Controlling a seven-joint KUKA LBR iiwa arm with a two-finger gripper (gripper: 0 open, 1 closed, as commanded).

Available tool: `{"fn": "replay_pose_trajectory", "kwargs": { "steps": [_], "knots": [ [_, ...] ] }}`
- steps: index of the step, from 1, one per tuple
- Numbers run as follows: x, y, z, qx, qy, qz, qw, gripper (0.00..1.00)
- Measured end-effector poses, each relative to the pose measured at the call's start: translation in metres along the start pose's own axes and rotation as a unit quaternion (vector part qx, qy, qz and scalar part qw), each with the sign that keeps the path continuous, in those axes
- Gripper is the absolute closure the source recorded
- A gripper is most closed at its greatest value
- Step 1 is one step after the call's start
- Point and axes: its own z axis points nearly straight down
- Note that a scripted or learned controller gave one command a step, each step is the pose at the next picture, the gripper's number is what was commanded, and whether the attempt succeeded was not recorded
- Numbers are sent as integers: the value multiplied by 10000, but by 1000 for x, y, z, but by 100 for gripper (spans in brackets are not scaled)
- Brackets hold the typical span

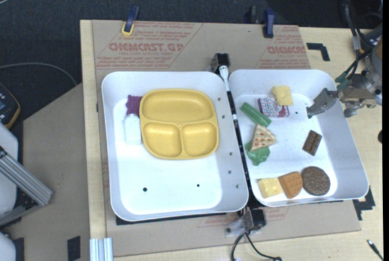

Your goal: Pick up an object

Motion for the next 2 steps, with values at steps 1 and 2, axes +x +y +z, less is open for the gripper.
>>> {"fn": "replay_pose_trajectory", "kwargs": {
  "steps": [1,2],
  "knots": [
    [-7,-5,47,37,13,5,10000,0],
    [-10,-12,107,38,17,2,10000,0]
  ]
}}
